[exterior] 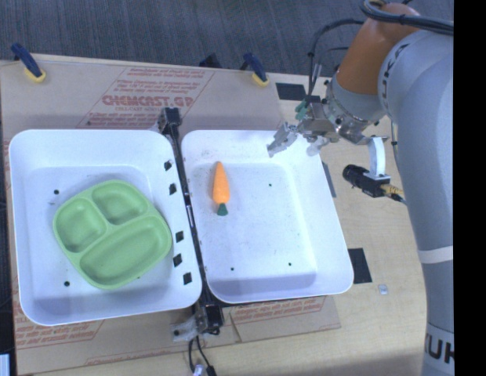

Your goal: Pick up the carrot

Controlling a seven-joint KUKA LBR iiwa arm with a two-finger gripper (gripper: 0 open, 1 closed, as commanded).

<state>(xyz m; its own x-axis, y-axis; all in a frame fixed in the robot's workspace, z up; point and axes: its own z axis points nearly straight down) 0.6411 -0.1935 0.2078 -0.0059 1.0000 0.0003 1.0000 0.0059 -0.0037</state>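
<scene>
camera view has my gripper over the far right corner of the right bin, its two pale fingers spread apart with nothing between them. the carrot lies on the floor of that same bin, toward the wall that runs along the seam with the left bin. from my fingers it sits to the picture's left and a little nearer the camera, well apart from them.

the carrot's long axis runs almost straight up and down the picture, orange tip pointing to the far side, dark green stub at the near end. i judge that the fingers want to close across its narrow width, so the wrist probably needs turning until the jaw line crosses that axis rather than runs along it.

there is open white floor around the carrot on the right and near sides, which gives room to come down. the tighter side is the left: the bin wall and the row of black clips along the seam stand near it, so a finger landing on that side has less margin, and i would guess a drift leftward risks striking the wall.

the green divided plate in the left bin is out of the way.
</scene>
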